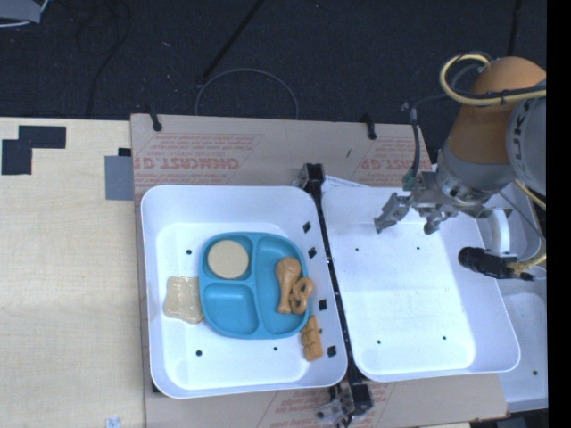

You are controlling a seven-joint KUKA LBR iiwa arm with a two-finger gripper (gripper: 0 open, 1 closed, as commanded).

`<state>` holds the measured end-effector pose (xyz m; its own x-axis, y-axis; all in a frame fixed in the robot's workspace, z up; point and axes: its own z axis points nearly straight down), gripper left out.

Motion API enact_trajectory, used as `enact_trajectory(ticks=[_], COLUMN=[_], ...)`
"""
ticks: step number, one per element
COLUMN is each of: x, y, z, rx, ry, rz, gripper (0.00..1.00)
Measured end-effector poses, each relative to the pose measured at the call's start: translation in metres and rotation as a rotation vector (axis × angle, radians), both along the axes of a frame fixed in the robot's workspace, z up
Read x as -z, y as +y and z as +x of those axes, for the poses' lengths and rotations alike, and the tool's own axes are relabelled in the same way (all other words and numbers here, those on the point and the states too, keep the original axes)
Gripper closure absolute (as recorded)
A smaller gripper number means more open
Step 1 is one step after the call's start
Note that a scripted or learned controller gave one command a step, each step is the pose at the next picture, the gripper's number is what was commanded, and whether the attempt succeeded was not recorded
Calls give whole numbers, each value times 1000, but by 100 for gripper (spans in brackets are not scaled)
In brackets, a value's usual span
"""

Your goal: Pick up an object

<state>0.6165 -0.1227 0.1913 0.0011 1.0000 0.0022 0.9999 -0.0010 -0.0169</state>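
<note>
We note two white bins on the bench [71,266]. The landmark we use is the blue tray [245,301], a three-compartment plate lying in the left bin [169,212].

Round tan disc [227,259]: flat, pale beige, cookie-like, sitting in the tray's upper-left compartment.

Tan twisted piece [293,285]: golden-brown, knobbly, elongated with a pretzel-like loop at its lower end, lying in the tray's right compartment.

Pale slab [183,300]: cream-coloured, roughly rectangular with soft bumpy edges, on the bin floor touching the tray's left rim.

Small brown chunk [311,339]: orange-tan, short and lumpy, on the bin floor just beside the tray's lower-right corner, near the divider between the bins.

The tray's lower-left compartment shows bare blue.

The pincer [412,214] hangs well to the right of the tray, over the upper part of the right bin [428,328], its two fingers spread apart and pointing down; we see nothing between them. The arm [491,132], grey with an orange section, rises behind it, farther from the tray.
</note>
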Motion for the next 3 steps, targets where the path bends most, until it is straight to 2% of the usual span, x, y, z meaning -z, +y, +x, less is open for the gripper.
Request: enact_trajectory(ticks=[1,3], x=[-9,107], y=[0,9], z=[3,3], rx=[-2,-2], ry=[-14,-11], rz=[-1,-1], gripper=[0,0])
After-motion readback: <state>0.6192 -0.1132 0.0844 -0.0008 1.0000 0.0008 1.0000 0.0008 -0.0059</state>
